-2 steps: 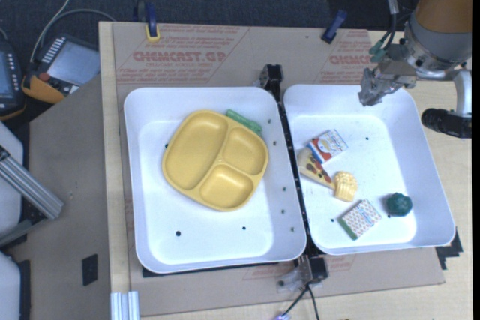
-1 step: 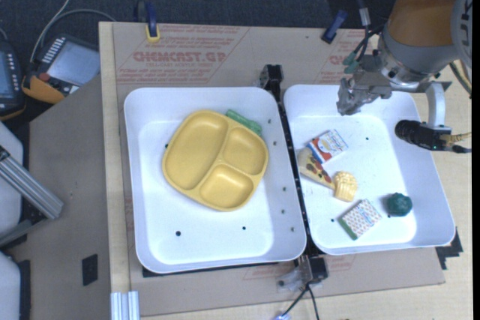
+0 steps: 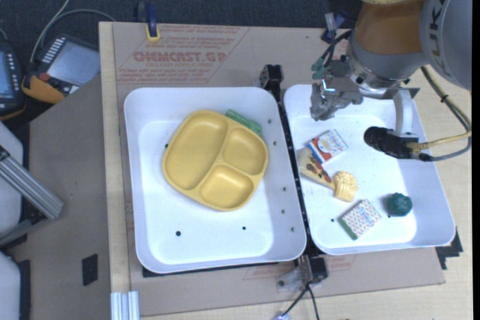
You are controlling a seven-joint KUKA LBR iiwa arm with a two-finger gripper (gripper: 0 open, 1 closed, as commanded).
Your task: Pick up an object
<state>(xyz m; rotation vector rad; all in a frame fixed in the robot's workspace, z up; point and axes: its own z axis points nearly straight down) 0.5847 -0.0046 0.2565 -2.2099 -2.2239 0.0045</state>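
My gripper [image 3: 324,107] hangs over the far left part of the right bin [image 3: 431,234], fingers pointing down, with nothing seen between them. Just below it lies a small red, white and blue packet [image 3: 328,145]. Nearer the front are a brown-and-yellow wrapper [image 3: 314,168], a yellow corn-like piece [image 3: 344,184], a checkered sponge with a green edge [image 3: 360,218] and a dark green ball [image 3: 398,204].
The left bin [image 3: 142,183] holds a yellow three-compartment plate [image 3: 215,159] with a green item [image 3: 244,121] poking out from behind its far edge. A black divider runs between the bins. Cables and devices lie off the bench at the left.
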